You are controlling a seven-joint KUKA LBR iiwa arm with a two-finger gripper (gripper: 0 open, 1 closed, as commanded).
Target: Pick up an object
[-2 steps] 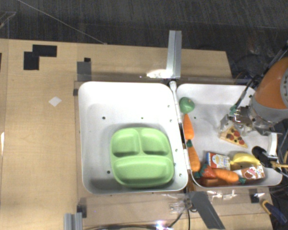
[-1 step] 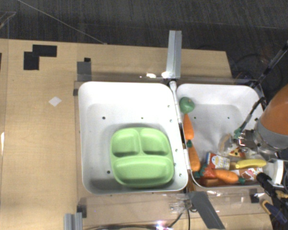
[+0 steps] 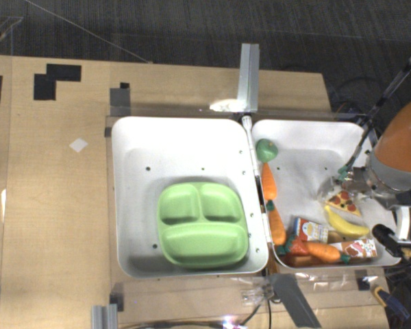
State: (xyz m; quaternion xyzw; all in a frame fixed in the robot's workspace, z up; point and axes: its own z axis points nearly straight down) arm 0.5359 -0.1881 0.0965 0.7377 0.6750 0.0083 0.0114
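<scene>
We see the grey arm with its orange band (image 3: 403, 139) reaching in over the right edge of the right-hand shallow white bin (image 3: 308, 139). Its claw (image 3: 353, 178) hangs low inside that bin, and we cannot tell how it is set. Just beneath and beside the claw lies a toy pizza slice (image 3: 344, 200), touching a yellow toy banana (image 3: 344, 220) on its near side. Toward the bin's near edge lie a small printed juice carton (image 3: 309, 229), a second carton (image 3: 359, 249) and an orange toy carrot (image 3: 322, 251). Along the bin's left wall we see two more orange carrots (image 3: 268, 184) end to end, with a green ball (image 3: 266, 149) at the far end. The left-hand white bin (image 3: 133, 184) on the bench (image 3: 55, 204) carries a green divided plastic tray (image 3: 202, 223).
</scene>
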